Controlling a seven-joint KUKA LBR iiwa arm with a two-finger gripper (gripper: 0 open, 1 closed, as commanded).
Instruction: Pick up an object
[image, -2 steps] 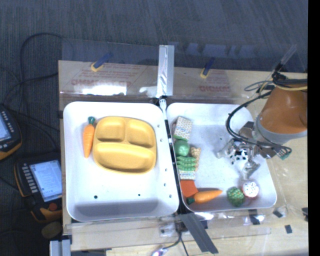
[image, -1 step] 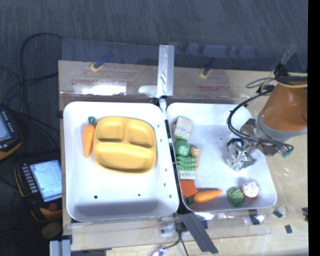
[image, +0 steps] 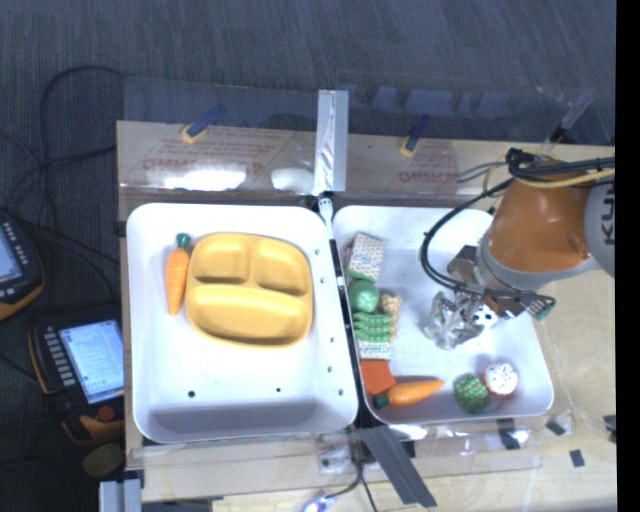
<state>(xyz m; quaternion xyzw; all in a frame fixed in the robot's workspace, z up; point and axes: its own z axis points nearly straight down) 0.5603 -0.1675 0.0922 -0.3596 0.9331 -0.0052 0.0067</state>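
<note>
Gripper (image: 452, 322) hangs low over the right bin's (image: 420, 235) bare floor; whether it grasps anything, I cannot tell.

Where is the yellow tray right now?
The yellow tray lies in the left bin, toward its back, with a carrot lying just beside its left edge.

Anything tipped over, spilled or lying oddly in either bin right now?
Nothing spilled or broken. The yellow tray sits flat in the left bin with a carrot beside it. The right bin's toys crowd its left wall and front edge, another carrot lying flat among them.
</note>
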